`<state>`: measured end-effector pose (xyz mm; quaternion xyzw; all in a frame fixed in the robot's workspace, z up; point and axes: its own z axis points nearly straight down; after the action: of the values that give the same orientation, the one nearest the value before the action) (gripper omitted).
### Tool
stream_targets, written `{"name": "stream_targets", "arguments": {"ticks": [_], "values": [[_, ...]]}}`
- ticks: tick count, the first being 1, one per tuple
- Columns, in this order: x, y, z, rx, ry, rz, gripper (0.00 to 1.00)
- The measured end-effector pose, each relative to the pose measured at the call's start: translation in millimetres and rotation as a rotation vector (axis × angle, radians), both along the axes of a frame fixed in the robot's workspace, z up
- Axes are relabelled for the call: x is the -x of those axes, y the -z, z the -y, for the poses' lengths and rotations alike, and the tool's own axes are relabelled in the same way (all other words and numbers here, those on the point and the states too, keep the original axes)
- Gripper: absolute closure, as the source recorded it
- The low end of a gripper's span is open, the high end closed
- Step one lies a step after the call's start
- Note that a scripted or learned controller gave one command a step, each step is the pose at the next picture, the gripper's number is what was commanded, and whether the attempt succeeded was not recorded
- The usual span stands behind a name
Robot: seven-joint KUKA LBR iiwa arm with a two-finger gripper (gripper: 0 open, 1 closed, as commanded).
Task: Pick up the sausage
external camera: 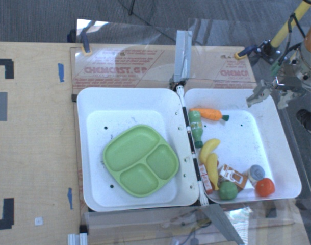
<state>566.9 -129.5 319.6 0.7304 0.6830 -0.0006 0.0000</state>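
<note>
Two white bins are carried side by side on the counter. The sausage (206, 180) is seen in the right bin (285, 152), against the divider below the bananas (210, 160). The gripper (271, 92) is poised above the bin's far corner, jaws spread, nothing held. The approach is judged pending; a reach across is required.

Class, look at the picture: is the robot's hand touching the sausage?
Apart. The camera view shows the hand over the right bin's far right corner, while the sausage lies by the near left corner, beside a banana.
</note>
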Motion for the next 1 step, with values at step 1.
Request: {"name": "stream_targets", "arguments": {"ticks": [1], "values": [[7.2,213.0,-26.2,-0.002,0.719,-0.005,0.00]]}}
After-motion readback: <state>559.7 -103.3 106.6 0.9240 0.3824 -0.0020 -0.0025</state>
